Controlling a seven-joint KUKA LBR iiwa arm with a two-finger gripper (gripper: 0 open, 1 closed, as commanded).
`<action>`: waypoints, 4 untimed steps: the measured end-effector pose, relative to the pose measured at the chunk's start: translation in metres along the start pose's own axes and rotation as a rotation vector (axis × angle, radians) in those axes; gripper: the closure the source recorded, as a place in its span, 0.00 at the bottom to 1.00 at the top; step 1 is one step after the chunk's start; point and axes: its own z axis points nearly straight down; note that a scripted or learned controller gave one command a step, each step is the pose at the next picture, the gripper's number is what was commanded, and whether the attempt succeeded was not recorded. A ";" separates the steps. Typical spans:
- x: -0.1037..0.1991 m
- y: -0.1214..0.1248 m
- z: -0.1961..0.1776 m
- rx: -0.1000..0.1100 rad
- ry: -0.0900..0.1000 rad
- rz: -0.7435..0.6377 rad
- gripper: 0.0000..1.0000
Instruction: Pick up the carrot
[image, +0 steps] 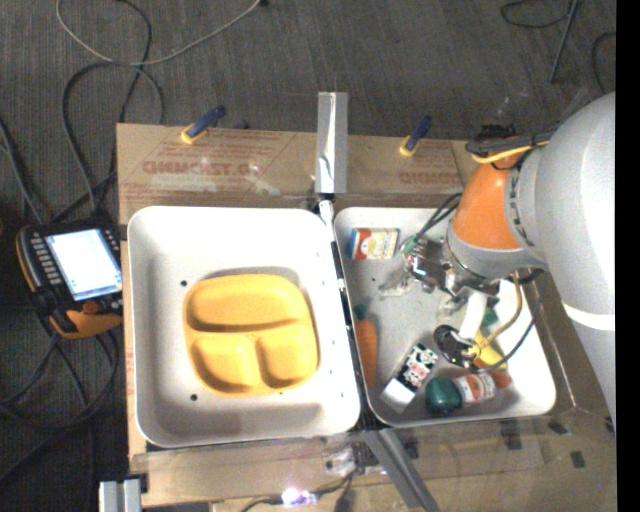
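end effector (415, 268) over right bin (540, 390) | grip state unreadable | arm bent from right | carrot (367, 344) apart

Carrot (367, 343) lies against right bin's (545, 400) left wall.

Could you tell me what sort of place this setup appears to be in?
Probably a robotics lab test bench rather than a kitchen: two white bins clamped onto a cardboard-covered bench, a teach pendant on the carpeted floor, loose cables, and toy groceries such as the carrot.

Robot lab: teach pendant (75, 265), cables (100, 70).
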 end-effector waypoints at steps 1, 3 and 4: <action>-0.016 0.021 -0.022 0.001 0.001 0.103 0.00; 0.030 -0.030 -0.074 0.000 0.001 -0.358 0.00; 0.094 -0.041 -0.073 0.001 -0.001 0.271 0.00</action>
